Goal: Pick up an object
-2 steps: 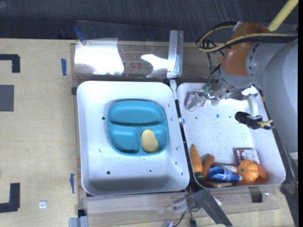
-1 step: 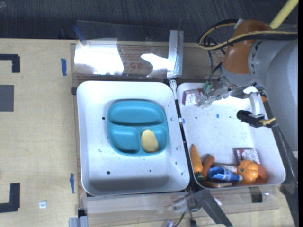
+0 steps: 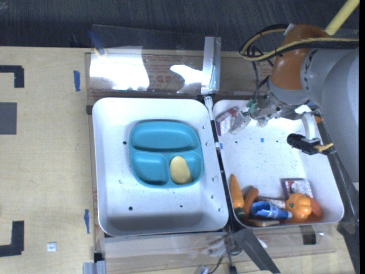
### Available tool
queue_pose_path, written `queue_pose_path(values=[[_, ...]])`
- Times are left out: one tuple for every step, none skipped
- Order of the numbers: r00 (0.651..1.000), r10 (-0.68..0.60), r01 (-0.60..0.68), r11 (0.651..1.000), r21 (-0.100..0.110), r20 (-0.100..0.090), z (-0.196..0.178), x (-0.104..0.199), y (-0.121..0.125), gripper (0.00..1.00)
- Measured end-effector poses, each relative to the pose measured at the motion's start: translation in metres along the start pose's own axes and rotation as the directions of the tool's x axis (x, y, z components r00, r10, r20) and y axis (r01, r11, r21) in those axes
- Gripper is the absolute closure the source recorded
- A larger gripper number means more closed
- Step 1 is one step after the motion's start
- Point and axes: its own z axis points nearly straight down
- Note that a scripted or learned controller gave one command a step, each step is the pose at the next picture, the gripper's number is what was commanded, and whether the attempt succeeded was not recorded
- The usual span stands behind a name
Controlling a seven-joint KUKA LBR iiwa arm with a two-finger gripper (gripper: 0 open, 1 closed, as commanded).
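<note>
1. Camera view, progress: the gripper (image 3: 258, 112) hung over the far-left corner of the right bin (image 3: 336, 207), w/ a small packet (image 3: 227, 120) lying just beside it by the bin wall. Whether its tool was apart, together or clamped on the packet could not be told; the tip was too blurred. Judged: pick not confirmed, lift still left to do.
2. Same view, candidate objs.: near edge of right bin held an orange carrot (image 3: 235, 193), tapered and smooth; a blue tube-like item (image 3: 268, 211), glossy; a rounded orange fruit shape (image 3: 300, 206); a flat printed card or sachet (image 3: 296, 186). These lay clustered, touching or nearly so, well apart from the gripper.
3. Same view, left bin (image 3: 108, 153): white, shallow, matte plastic w/ rounded corners. It bore a teal divided tray (image 3: 148, 141), smooth moulded plastic, w/ a yellow egg-shaped item (image 3: 180, 169) in its near-right compartment.
4. Same view, surroundings: pale wood bench (image 3: 45, 181), blue tape marks.
</note>
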Motion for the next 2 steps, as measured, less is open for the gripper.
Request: queue_pose_path(values=[[0.983,-0.183,0.183,0.983,-0.006,-0.009,-0.0043,-0.0005,-0.0003,0.0],[0.983,-0.185,0.185,0.983,-0.007,-0.008,-0.0137,0.0001,0.0005,1.0]])
